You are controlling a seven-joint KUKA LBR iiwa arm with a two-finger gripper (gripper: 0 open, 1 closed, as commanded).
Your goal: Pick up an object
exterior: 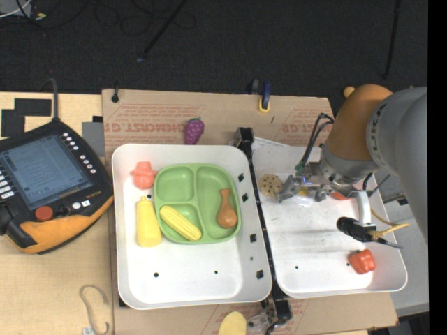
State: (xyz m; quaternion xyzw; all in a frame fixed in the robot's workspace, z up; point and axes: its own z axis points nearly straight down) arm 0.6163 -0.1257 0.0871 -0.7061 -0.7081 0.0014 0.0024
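Gripper over right bin, fingers blurred; grip state cannot be told. Arm partly hides a red item. One cookie, one red pepper.

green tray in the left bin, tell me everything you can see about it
The green tray looks like smooth plastic, rounded, split into three compartments. It lies flat in the left white bin, toward the far side. A corn cob lies slanted in the near compartment, a brown drumstick in the right one. A yellow bottle sits against its left edge.
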